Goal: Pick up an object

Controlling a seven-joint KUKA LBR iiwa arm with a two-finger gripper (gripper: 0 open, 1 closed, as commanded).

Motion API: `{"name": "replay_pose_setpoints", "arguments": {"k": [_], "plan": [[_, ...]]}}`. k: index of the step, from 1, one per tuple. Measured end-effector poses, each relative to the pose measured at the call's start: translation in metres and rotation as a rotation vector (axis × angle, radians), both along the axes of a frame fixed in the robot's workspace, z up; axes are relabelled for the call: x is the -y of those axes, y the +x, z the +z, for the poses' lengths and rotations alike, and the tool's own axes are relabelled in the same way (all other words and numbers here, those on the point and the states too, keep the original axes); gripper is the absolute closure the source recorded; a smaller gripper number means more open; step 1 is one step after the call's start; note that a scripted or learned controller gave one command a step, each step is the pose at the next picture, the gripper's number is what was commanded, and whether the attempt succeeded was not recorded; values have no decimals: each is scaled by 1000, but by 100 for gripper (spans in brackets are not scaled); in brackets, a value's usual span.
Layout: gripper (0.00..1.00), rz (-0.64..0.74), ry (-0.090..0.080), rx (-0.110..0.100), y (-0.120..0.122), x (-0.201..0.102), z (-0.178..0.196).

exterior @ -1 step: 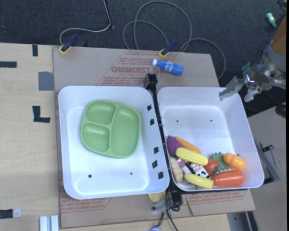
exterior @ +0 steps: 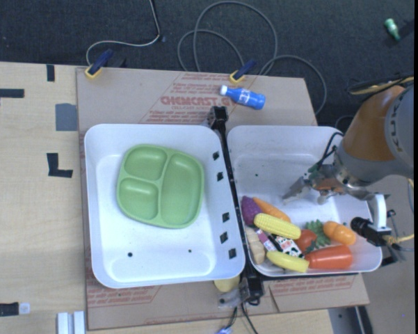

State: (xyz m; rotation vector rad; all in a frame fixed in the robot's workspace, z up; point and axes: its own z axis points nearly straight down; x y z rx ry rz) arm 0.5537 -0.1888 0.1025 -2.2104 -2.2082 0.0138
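Over right white bin: grey gripper with fingers spread, holding nothing, hanging low above bare floor. Bumpy yellow plastic corn just below-left in toy pile, ready for grabbing.

My view is evenly and brightly lit from above, with only soft shadows inside the white bins. The bin walls glare slightly at centre frame. Everything looks a little soft and grainy; the dark floor across the top loses detail.
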Motion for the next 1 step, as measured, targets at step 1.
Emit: {"name": "replay_pose_setpoints", "arguments": {"k": [1], "plan": [[0,-2,-8,23,-60,31,-17]]}}
